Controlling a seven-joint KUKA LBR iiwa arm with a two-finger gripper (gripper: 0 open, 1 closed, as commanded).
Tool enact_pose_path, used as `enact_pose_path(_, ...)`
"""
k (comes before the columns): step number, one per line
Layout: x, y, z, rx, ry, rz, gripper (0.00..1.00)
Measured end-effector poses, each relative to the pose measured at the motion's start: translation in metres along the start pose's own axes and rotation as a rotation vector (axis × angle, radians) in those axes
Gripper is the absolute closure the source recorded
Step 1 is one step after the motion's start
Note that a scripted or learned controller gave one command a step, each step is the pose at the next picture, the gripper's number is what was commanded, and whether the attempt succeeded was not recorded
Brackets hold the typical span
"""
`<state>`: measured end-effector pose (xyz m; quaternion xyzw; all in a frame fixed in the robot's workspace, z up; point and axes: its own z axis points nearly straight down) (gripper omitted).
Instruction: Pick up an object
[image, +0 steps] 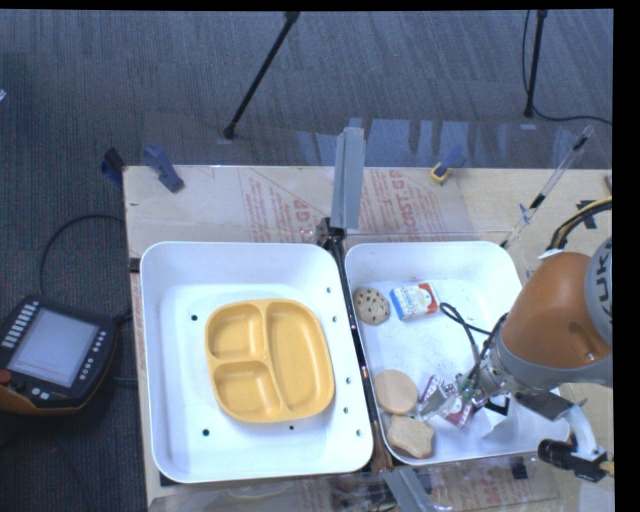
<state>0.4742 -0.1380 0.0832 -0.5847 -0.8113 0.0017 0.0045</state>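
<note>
White bins are sitting side by side on the bench (230, 200), the left bin (160, 300) carrying a yellow tray (268, 358) and the right bin (470, 255) carrying the loose items. The arm (555, 320) is reaching in over the right bin's near right corner, its orange band hanging above the bin wall. Two tan pieces are lying at the near edge, a bun (396, 391) and, just beside it toward the rim, a biscuit (411, 436). A carton (414, 299) and a cookie (372, 305) are resting near the far wall, well apart from the arm. The gripper (447, 397) is hovering low just to the right of the bun, and a small pink and white packet (463, 410) is lying right at its tip, which looks like the likeliest target. Whether the gripper is open or closed, and whether it is gripping the packet at all, cannot be told at this size. Several things are threatening the pick: the packet is looking thin and crumpled, so a close could be sliding over it or pinching only an edge; the bun is sitting so near that a sideways approach could be nudging it; and the bin's corner wall is crowding the wrist, leaving little room to correct.
</note>
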Motion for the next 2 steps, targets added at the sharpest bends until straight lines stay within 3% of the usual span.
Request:
enact_pose_path(1, -0.001, -0.001, -0.005, 0.006, 0.006, 0.007, 1.00)
enact_pose_path(2, 0.046, 0.104, -0.150, -0.013, -0.004, 0.147, 1.00)
